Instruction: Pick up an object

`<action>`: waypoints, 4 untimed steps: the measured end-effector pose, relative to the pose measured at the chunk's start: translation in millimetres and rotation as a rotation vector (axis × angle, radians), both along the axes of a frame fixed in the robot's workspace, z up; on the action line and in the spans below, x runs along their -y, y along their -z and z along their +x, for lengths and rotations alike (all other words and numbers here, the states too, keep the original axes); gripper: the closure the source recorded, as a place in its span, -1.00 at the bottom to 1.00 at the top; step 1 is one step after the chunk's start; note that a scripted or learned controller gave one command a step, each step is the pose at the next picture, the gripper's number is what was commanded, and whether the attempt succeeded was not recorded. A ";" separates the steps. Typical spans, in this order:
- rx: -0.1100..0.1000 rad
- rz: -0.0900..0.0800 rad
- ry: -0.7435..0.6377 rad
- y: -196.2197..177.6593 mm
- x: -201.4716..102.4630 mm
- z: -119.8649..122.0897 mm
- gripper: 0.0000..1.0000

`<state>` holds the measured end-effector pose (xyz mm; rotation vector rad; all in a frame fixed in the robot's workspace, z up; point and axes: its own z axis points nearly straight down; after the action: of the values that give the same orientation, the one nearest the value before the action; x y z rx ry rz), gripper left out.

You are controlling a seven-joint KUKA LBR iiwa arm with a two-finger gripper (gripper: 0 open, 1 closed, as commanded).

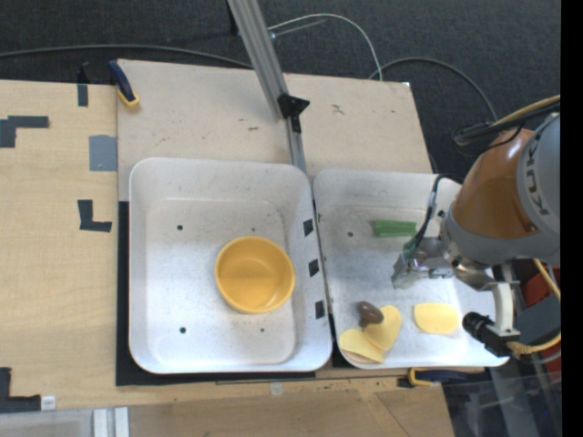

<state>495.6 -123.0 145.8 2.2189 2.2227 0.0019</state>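
Observation:
A yellow bowl [255, 273] sits in the left bin [155, 198]. In the right bin [355, 198] lie a green block [393, 228] near the back, a small brown object [369, 313], a yellow heart-shaped piece [373, 337] at the front, and a yellow flat piece [436, 318] to its right. My gripper [412, 268] hangs over the right bin's right half, between the green block and the yellow flat piece. I see nothing held in it.
A metal pole [260, 44] slants down from the top to the bins' divider. Cables [401, 62] run over the dark floor behind the bench. A blue-and-yellow clamp [123, 85] sits at the back left.

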 end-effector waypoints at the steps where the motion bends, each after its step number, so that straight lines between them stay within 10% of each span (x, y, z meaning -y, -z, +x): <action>1: 0.002 -0.001 0.000 -43.6 1.4 6.5 1.00; 2: -0.001 0.000 0.000 -63.2 1.1 7.1 1.00; 4: -0.003 0.002 -0.005 -87.3 -100.7 17.7 1.00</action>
<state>513.3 -22.4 233.1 2.2151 2.2309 0.0010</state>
